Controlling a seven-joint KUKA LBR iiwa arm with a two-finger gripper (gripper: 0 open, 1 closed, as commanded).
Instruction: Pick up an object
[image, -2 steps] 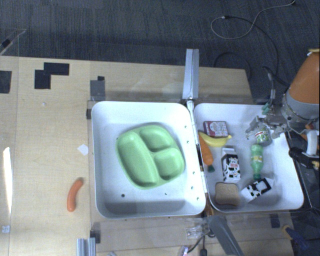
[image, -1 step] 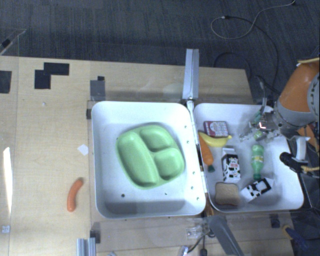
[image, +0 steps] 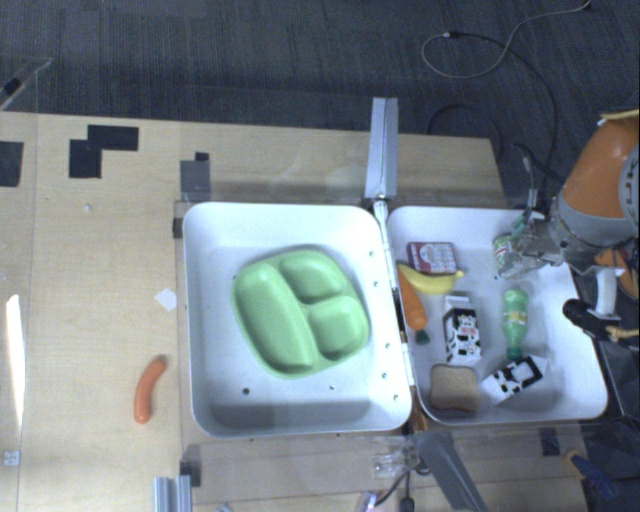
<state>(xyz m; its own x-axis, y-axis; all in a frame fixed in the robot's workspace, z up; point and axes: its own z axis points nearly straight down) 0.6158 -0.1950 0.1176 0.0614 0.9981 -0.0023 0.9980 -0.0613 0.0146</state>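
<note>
While my claw (image: 520, 252) hangs over right bin's (image: 590, 400) far right corner, grip state unreadable, green bottle (image: 514, 318) lies near, ungrasped; pick not yet made.

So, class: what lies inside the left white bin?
The left bin holds a green divided tray, its three compartments bare. The bin floor beneath the tray is covered, so anything under it cannot be seen.

You see a pale wood-grain desk (image: 90, 300), two smooth, glossy white plastic bins (image: 200, 330), a matt green plastic tray (image: 300, 310), and a brushed metal divider (image: 381, 150).
</note>
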